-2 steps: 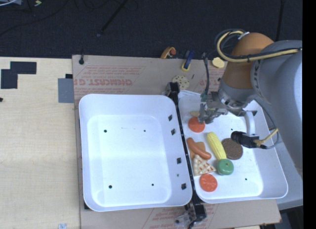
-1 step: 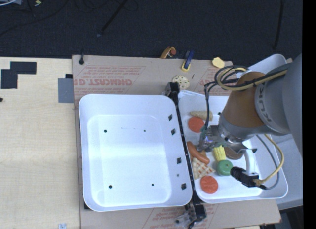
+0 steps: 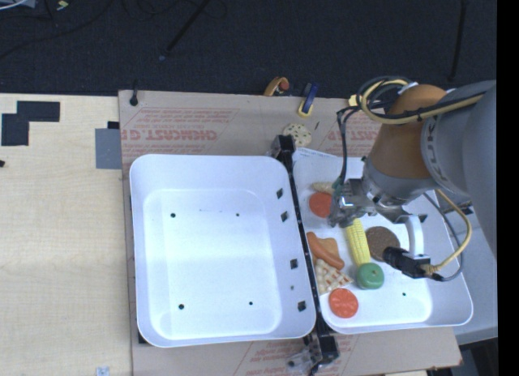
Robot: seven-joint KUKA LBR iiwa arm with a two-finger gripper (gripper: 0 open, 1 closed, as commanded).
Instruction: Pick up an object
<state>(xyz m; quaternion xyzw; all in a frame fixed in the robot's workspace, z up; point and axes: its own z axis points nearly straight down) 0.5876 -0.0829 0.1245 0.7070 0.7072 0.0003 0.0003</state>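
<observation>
The right bin (image 3: 451,305) holds several toy foods. A yellow corn cob (image 3: 358,242) lies in its middle, with a red round piece (image 3: 320,203) to its upper left. An orange carrot (image 3: 326,249) rests beside a waffle-like cracker (image 3: 328,274). Nearer the front sit a green piece (image 3: 371,275) and a red disc (image 3: 343,303), and a brown disc (image 3: 382,241) lies right of the corn. My gripper (image 3: 346,209) is low in this bin, just over the corn's far end and right of the red round piece. The wrist hides what lies under it.
The left bin (image 3: 211,245) stands beside the right one, their walls meeting at a black-clipped divider (image 3: 293,228). Behind the bins on the cardboard lie a spotted beige piece (image 3: 296,133), a yellow and blue clip (image 3: 306,100) and an orange ring (image 3: 277,85). A black cable (image 3: 422,267) loops over the right bin.
</observation>
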